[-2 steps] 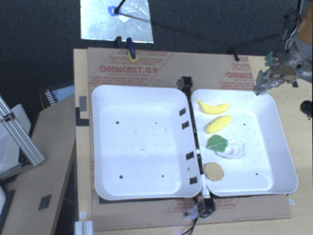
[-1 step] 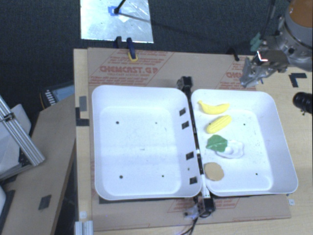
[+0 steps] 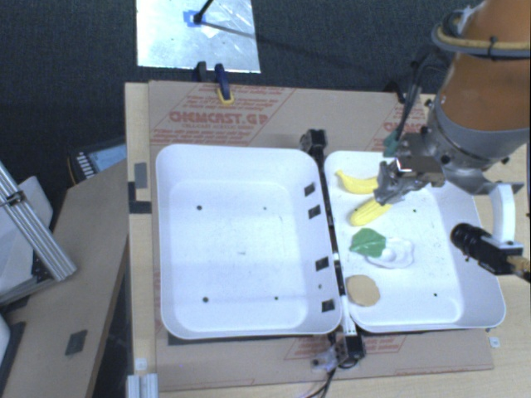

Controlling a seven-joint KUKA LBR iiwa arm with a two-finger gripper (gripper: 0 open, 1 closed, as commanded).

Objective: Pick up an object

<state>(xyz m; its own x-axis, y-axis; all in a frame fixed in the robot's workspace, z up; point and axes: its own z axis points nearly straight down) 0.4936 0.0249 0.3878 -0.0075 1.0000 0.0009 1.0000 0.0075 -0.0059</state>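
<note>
- The gripper (image 3: 388,196) hangs low over the right bin (image 3: 477,305), near that bin's upper left part, because that is where the nearest pickable things lie.
- Two yellow pieces sit there. A banana (image 3: 357,182) lies just left of the gripper, curved and flat on the bin floor. A second yellow piece (image 3: 367,213) lies slantwise directly beneath the gripper tips, touching or nearly touching them.
- Whether the gripper is open or closed, I cannot tell: its dark tips merge with the wrist hardware above, and no gap or clamp on the yellow piece can be made out. So no hold can be claimed.
- My judgement is that the second yellow piece is the target, since the gripper is lined up over its upper end rather than over the banana.
- Further down the same bin lie a green leaf (image 3: 367,241) resting against a white lump (image 3: 397,253), and a tan disc (image 3: 362,290) near the bin's lower left corner. All are well apart from the gripper.
- The left bin (image 3: 178,247) stands beside it on the worktop (image 3: 108,222), the two bins joined along a clipped middle edge.
- Risk, as I judge it: the piece lies at a slant, so it may slip or roll away as the gripper shuts.
</note>
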